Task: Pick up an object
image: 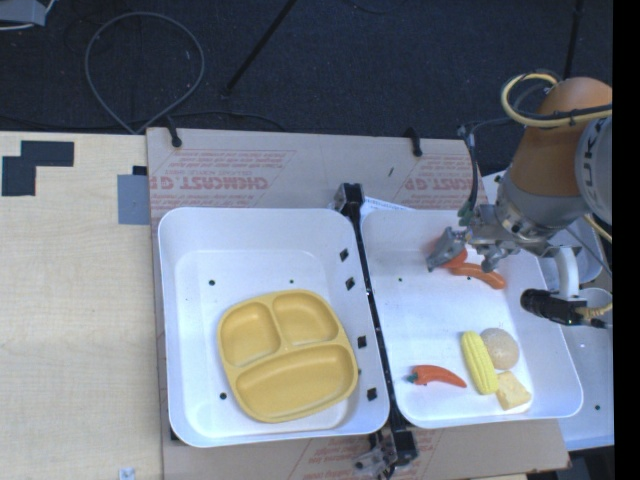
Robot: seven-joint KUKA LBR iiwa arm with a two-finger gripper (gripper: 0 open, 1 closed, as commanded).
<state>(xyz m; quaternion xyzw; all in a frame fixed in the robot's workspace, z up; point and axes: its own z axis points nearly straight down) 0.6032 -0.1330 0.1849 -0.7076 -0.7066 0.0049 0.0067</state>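
We see two white bins side by side in the middle of the frame. In the left bin (190, 268) lies a yellow divided tray (288, 355), towards the lower part. The arm (555, 158) comes in from the upper right, and its gripper (468, 251) is low over the upper right part of the right bin (420, 308). Its fingers stand apart, on both sides of an orange carrot (480, 271) that lies on the bin floor; we cannot tell if they touch it. In the lower right of this bin are a red chili pepper (437, 376), a yellow corn cob (478, 362), a beige round item (500, 348) and a pale yellow wedge (513, 392), close together.
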